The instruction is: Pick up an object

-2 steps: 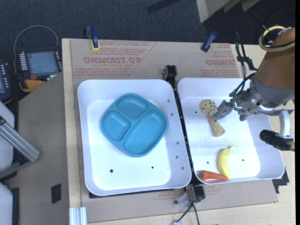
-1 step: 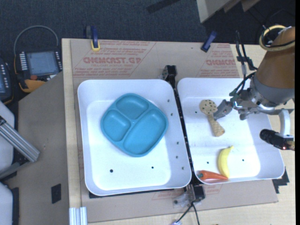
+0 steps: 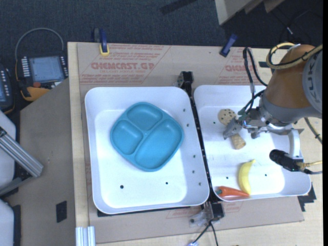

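Gripper positioned over the right bin; nothing is seen held.

In the right bin [image 3: 287, 188], an orange carrot-like item [image 3: 231, 191] and a banana [image 3: 246, 176] are located nearest the front rim. Farther back, a cork-like piece [image 3: 238, 141] is found just beside the gripper [image 3: 233, 128] (the state of the fingers cannot be told), with a cookie [image 3: 225, 116] beyond. A blue divided plate [image 3: 147, 136] is seated in the left bin [image 3: 102, 188].

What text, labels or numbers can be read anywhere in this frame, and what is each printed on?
"CHEMCAST G.P": red print on the brown board under the bins, above the left bin.
Red print above the right bin: starts "CHEM", the rest is hidden by the arm.
Smaller red lines around both: too blurred to read.
Handheld screen at left: nothing legible.
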